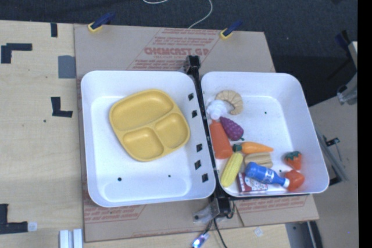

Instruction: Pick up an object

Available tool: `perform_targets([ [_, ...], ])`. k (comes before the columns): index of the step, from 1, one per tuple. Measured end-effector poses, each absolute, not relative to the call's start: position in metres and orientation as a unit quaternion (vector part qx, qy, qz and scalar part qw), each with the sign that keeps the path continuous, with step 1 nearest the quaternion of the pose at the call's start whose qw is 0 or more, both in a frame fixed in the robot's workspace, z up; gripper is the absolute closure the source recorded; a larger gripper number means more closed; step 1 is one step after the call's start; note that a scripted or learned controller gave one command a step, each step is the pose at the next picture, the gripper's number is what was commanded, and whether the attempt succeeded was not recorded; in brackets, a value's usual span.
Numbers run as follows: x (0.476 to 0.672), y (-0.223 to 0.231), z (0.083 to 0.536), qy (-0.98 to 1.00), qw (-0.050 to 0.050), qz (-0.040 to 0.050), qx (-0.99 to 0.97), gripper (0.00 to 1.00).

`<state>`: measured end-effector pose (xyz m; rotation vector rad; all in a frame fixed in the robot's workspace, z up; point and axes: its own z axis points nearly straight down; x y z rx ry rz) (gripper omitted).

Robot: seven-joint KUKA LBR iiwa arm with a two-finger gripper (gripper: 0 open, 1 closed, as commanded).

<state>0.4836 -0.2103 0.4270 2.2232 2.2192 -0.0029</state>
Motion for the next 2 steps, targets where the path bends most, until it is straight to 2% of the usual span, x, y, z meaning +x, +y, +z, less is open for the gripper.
perform_targets([
  [1,0.484,-0.225,0.417,0.707,0.0,-0.001,0.708,1.0],
  [2,0.484,-0.224,0.463,0.708,0.003,0.0008,0.707,1.0],
])
